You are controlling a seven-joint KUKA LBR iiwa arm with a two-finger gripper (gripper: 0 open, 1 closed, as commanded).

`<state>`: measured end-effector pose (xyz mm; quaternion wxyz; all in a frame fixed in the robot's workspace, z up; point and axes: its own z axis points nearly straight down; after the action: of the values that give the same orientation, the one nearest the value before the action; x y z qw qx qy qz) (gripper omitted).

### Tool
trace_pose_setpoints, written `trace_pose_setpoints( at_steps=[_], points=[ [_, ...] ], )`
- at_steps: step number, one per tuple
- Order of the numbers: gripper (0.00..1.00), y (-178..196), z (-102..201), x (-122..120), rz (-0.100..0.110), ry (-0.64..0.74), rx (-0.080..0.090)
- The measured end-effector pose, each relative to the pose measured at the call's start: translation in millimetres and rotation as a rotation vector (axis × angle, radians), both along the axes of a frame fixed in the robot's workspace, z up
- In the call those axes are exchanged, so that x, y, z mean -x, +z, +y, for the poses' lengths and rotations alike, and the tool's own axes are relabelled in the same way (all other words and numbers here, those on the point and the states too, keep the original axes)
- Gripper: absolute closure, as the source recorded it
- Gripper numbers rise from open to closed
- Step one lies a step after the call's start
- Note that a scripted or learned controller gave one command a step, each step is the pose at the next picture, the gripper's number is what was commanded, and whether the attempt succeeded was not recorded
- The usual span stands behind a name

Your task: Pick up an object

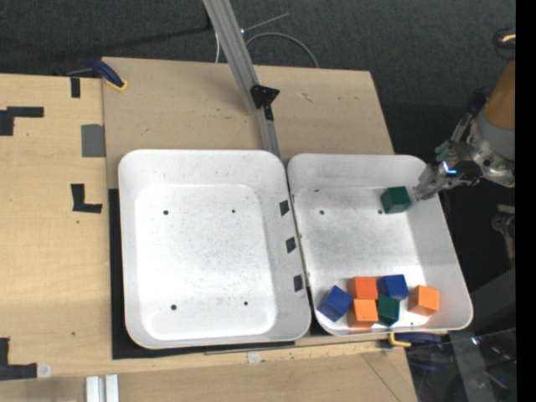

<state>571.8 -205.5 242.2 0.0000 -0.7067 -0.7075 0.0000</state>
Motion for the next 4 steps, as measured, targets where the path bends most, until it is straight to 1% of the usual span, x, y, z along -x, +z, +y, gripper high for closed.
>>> trace_pose_setpoints(
  at_steps=[1, 2, 3, 4],
  points=[
    [1.00, -12.1, 54.4, -3.3, 0.002, 0.004, -0.001],
    [1.00, -20.0, 104.8, -14.6, 0.002, 0.005, -0.002],
    [1.00, -8.7, 161.0, -16.8, 0.000, 0.006, -0.002],
    [1.00, -2.8, 208.3, -17.4, 0.000, 0.006, -0.002]
  ],
)
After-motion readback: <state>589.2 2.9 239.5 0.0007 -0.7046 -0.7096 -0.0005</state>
